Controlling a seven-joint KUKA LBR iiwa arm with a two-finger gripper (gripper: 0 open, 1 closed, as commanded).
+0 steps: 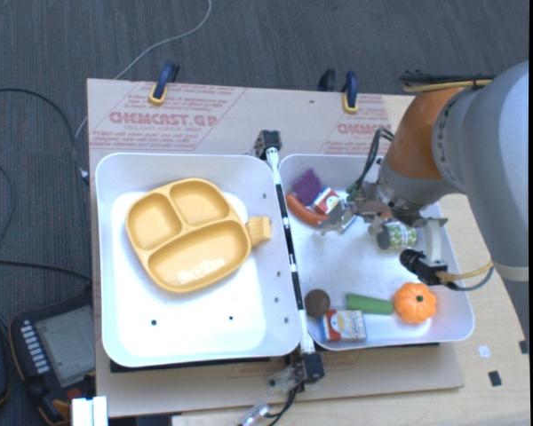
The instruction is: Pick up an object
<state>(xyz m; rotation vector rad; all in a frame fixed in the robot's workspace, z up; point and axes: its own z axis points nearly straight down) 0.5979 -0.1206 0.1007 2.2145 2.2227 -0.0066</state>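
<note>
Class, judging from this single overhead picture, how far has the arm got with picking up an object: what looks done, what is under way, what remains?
Done: the gripper has reached into the right bin, low beside the red-and-white packet and orange sausage. Under way: an approach; whether anything is gripped cannot be told. Left: a visible grasp and lift. The small pumpkin and green piece lie on the bin floor.

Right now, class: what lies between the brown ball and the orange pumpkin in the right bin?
In the camera view, a green stick lies between brown ball and pumpkin.

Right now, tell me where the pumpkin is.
The pumpkin sits in the right bin, near its front right corner, just right of the green piece.
</note>
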